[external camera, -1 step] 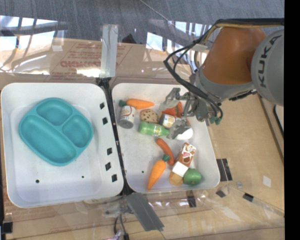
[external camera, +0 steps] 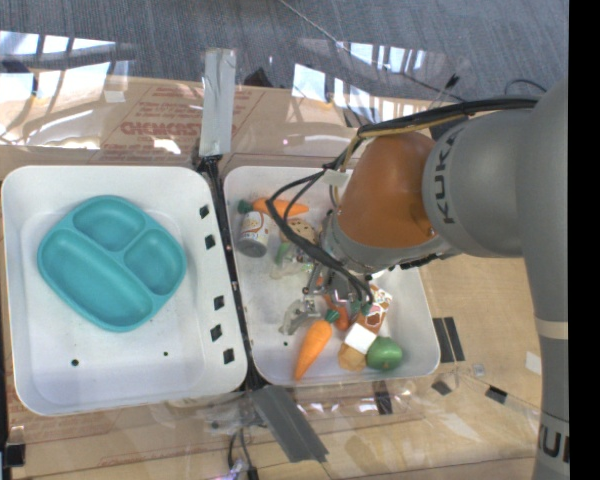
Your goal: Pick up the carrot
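An orange carrot lies at a slant in the right bin, near its front wall, thick end up and to the right. My gripper hangs just over that thick end, reaching down from the orange wrist band. Its fingers stand open, and nothing is held between them. A second orange piece with a green end lies at the back of the same bin, partly hidden by the arm.
A grey can lies in the right bin's left part. A white block, a green round thing and a red-and-white item crowd the carrot's right side. The left bin holds a teal divided plate.
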`<state>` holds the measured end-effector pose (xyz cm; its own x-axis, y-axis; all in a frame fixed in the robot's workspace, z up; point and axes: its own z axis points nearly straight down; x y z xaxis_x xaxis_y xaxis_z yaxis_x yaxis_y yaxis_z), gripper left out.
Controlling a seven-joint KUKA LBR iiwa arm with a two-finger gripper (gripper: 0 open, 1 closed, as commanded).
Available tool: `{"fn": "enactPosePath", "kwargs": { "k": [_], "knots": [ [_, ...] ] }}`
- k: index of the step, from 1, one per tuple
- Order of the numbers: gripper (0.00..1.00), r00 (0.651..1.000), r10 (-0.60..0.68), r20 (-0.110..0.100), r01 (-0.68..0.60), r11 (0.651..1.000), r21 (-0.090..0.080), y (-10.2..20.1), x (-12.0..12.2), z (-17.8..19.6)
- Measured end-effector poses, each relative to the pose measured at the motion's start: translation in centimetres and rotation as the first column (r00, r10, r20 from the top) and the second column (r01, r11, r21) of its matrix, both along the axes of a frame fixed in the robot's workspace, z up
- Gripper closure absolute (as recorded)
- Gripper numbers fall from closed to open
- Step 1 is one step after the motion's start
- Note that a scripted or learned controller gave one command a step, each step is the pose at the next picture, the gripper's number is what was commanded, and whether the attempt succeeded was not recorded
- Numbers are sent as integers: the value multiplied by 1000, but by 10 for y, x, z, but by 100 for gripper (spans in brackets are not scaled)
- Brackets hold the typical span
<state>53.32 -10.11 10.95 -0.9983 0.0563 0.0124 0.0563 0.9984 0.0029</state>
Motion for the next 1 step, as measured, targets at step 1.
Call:
{"fn": "enactPosePath", "kwargs": {
  "k": [1],
  "knots": [
    [0, 1000, 25, 14, -25, 1000, -3, -16, -44, -18]
  ]
}}
